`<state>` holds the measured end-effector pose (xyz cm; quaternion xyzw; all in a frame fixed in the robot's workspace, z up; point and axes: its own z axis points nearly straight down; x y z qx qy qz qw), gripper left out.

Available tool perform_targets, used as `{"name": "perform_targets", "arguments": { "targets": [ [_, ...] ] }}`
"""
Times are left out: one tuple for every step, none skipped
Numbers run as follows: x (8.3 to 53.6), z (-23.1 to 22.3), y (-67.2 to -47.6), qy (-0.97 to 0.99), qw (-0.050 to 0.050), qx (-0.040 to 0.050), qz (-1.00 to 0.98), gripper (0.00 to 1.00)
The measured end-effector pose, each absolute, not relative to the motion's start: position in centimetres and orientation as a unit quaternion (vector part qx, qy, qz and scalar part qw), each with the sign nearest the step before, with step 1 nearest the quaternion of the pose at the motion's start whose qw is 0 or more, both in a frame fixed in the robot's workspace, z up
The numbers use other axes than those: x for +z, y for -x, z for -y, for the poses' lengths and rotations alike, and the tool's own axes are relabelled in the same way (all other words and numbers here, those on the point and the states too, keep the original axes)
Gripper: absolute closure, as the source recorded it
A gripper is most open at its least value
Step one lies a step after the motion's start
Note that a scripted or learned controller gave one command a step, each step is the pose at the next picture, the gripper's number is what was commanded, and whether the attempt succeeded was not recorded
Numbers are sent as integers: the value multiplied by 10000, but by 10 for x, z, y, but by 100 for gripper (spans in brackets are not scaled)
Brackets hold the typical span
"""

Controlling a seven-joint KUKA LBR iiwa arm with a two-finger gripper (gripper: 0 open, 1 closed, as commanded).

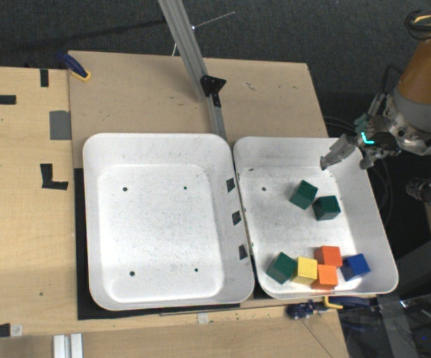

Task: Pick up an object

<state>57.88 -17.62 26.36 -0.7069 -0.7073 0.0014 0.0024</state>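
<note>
My gripper point(345, 162) hangs over the upper right corner of the right bin point(275, 155), its fingers spread open with nothing between them. Below and left of it, two dark green cubes point(303, 195) point(326, 207) lie near the bin's middle. Along the bin's front edge sits a cluster: a green cube point(281, 267), a yellow cube point(306, 268), two orange cubes point(329, 256) point(326, 275) and a blue cube point(356, 265). The gripper touches none of them.
The left bin point(96, 162) sits beside the right one, and their rims meet at the middle. A slanted metal rail point(189, 43) runs from the top down to the bins' junction. Wooden bench surface surrounds both bins.
</note>
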Motion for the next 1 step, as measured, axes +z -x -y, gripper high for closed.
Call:
{"name": "perform_targets", "arguments": {
  "targets": [
    [266, 176, -580, 7063, 3, 3, 7079, 0]
  ]
}}
